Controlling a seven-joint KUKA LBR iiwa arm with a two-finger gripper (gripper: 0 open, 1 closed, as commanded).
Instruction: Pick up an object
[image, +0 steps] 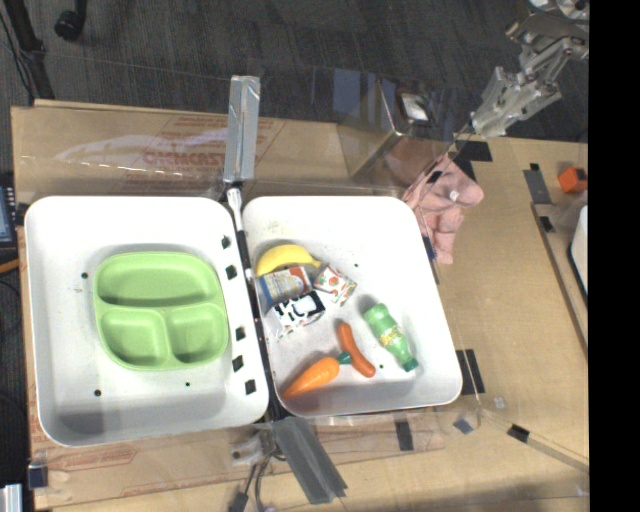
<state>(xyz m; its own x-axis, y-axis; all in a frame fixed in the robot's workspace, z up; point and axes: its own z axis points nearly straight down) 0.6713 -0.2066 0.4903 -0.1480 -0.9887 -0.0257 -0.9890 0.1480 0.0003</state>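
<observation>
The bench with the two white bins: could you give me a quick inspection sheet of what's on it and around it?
Surface: brown bench bearing left bin and right bin, side by side.
Job's things: right bin holds banana, carrot, green bottle, red sausage, small cartons.
Clutter: green divided tray in left bin; pink cloth outside the right bin's far corner.
Grippers: claw raised above the cloth, holding nothing visible.
Cables: dark cables at the near edge.
Surroundings: dark floor.

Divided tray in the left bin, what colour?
Light green, plain, no pattern. The divided tray shows clearly in the camera view.
</observation>
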